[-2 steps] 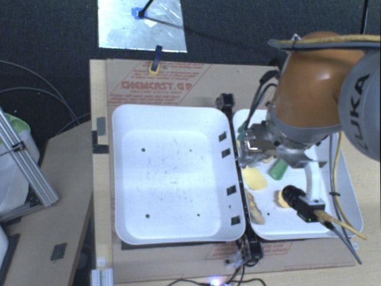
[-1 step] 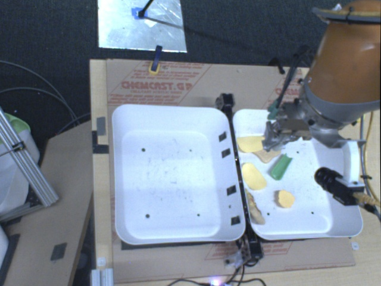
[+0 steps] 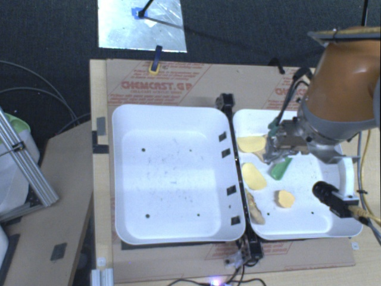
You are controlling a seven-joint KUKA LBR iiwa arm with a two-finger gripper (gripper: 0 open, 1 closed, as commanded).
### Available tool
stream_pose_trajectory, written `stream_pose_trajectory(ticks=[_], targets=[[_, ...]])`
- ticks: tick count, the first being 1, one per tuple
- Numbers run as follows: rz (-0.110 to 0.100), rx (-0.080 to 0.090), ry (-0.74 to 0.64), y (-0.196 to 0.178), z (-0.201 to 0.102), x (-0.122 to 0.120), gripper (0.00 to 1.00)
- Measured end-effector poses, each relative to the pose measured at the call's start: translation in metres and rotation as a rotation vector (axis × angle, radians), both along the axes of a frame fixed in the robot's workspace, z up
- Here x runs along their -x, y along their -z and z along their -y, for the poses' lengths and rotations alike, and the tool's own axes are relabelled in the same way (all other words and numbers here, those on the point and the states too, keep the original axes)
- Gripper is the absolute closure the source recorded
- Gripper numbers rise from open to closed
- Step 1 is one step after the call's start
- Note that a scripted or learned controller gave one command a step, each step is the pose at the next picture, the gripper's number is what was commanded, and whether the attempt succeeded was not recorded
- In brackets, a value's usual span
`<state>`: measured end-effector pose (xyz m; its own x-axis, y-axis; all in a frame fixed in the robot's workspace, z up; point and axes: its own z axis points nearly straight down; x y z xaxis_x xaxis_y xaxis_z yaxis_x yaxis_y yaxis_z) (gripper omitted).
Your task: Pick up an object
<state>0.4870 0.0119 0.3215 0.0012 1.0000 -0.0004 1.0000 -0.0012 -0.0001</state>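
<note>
Fingers (image 3: 272, 155) are hidden in blur, their state untellable; the gripper (image 3: 276, 152) is lowered over the right bin (image 3: 309, 222), beside a green object (image 3: 279, 168).

Robot lab, cardboard-lined bench (image 3: 178, 82), aluminium rail (image 3: 27, 165), cables (image 3: 36, 79)

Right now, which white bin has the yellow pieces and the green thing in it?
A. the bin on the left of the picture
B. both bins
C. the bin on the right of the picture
C. The yellow pieces and the green stick-shaped object all lie in the shallow white bin on the right, under the grey arm's gripper; none lie in the left white bin.
</note>
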Motion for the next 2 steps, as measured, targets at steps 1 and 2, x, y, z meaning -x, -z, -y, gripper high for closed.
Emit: stream_pose_trajectory(ticks=[1,2], targets=[[0.000,-0.001,-0.007,0.011,-0.027,0.000,1.00],[0.002,0.000,-0.001,0.015,-0.006,0.000,1.00]])
